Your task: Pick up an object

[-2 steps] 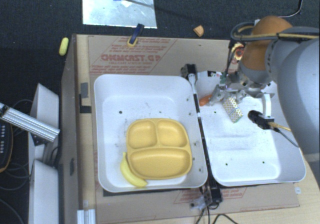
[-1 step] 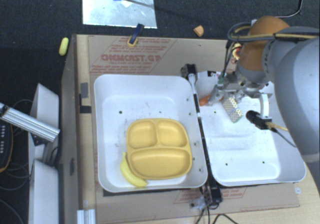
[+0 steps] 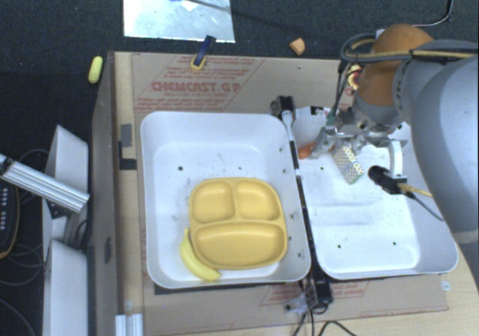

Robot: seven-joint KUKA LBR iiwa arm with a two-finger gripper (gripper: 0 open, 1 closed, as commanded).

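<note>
gripper [image 3: 346, 149] is parked at the right bin's [image 3: 374, 252] 11 o'clock, over what's probably an orange object [image 3: 304, 151]; finger state can't be told, so it could easily get missed

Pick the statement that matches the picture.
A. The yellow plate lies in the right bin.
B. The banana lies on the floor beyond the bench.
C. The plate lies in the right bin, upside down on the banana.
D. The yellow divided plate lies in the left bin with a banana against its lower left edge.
D: the yellow divided plate sits in the left bin, with the banana tucked against its lower left edge.
</note>
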